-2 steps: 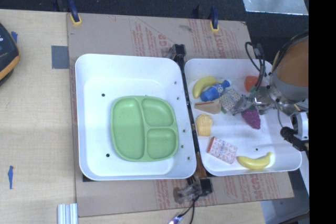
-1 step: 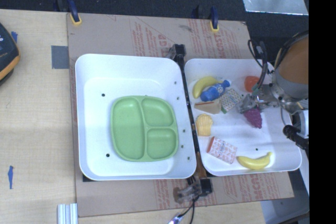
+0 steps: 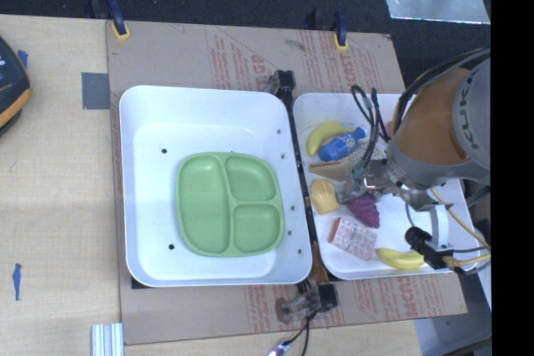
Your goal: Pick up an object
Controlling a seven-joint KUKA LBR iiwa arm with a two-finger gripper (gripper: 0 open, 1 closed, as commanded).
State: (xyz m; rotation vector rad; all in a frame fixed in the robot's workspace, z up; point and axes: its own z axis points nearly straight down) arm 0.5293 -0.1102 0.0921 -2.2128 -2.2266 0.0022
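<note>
Two white bins sit side by side: the left bin (image 3: 142, 179) holds a green divided plate (image 3: 228, 203). Right of that plate, the right bin (image 3: 329, 106) holds a yellow lemon (image 3: 324, 196), blue bottle (image 3: 340, 146), purple grapes (image 3: 365, 210), patterned box (image 3: 354, 237) and banana (image 3: 399, 259). The gripper (image 3: 367, 179) hovers over the grapes, well right of the plate.

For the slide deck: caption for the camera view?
Arm over right bin of toys; green plate in left bin.
</note>
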